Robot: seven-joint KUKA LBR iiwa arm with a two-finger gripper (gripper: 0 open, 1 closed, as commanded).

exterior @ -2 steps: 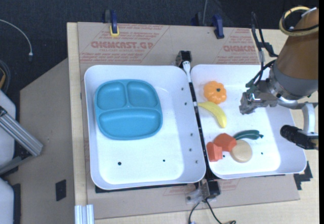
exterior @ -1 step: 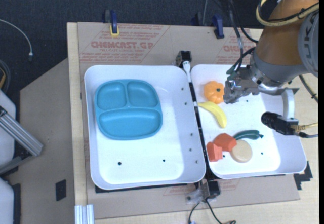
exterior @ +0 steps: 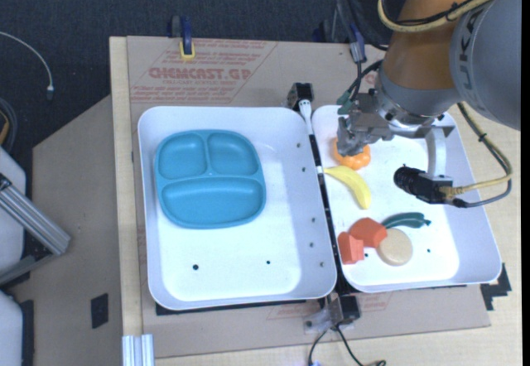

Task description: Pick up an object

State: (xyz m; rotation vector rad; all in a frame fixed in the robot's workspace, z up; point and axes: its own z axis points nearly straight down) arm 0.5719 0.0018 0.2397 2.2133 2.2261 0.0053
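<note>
My gripper [exterior: 354, 143] hangs low over the back left corner of the right bin [exterior: 472, 261], directly above an orange object [exterior: 357, 161] that shows partly beneath it. Whether the fingers touch or hold that orange object is hidden by the wrist. A yellow banana [exterior: 351, 185] lies just in front of it. Nearer the front sit a red block [exterior: 363, 239], a round beige disc [exterior: 396, 248] and a small teal tool [exterior: 405, 222].
The left bin [exterior: 286, 265] holds a blue divided plate [exterior: 210, 177] in its back half. A raised divider [exterior: 319, 182] separates the two bins. The arm's grey and orange body [exterior: 439, 33] covers the right bin's back edge.
</note>
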